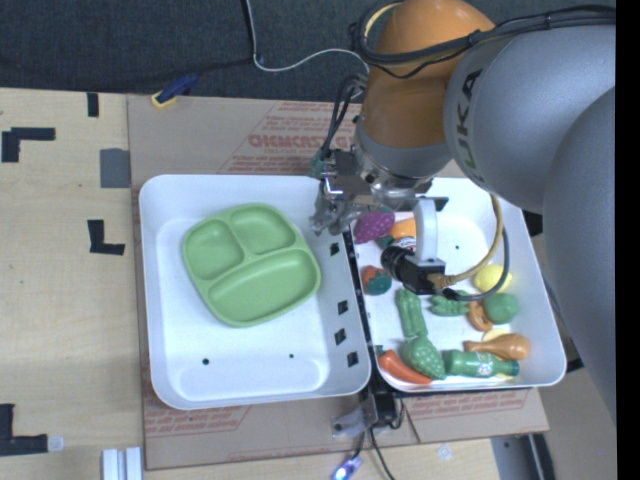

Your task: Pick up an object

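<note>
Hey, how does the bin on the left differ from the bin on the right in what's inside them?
The left bin holds one thing, a green divided plate lying flat, while the right bin holds a jumble of small toy foods, among them a purple piece and an orange carrot. The gripper hangs by the right bin's inner edge, away from the left bin's plate. Both bins are shallow, white and side by side.
</note>
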Controlling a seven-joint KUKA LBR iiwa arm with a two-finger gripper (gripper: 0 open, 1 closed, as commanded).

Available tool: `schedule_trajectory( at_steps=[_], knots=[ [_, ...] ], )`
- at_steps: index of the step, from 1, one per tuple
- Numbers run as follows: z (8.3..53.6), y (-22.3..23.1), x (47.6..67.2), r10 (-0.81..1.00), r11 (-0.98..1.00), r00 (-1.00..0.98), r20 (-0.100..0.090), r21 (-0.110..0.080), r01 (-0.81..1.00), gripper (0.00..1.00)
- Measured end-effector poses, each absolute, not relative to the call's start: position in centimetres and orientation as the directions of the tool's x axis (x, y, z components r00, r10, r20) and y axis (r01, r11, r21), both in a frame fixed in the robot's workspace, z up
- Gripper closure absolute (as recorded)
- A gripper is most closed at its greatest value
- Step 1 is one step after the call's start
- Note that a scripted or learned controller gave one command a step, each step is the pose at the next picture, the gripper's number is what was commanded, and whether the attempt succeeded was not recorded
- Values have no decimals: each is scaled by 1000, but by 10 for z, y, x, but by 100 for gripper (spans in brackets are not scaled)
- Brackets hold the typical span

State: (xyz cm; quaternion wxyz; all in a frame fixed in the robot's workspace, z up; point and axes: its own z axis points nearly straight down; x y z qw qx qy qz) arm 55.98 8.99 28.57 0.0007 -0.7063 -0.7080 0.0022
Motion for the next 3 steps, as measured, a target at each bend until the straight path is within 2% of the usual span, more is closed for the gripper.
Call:
schedule_trajectory(
  at_steps=[1, 2, 3],
  knots=[
    [261, 54, 500, 1000, -3, 3, -2, -8, 1000, 100],
    [365, 61, 484, 1000, 3, -3, 2, 8, 1000, 100],
    [411, 50, 484, 1000, 1, -1, 0, 4, 1000, 100]
  ],
)
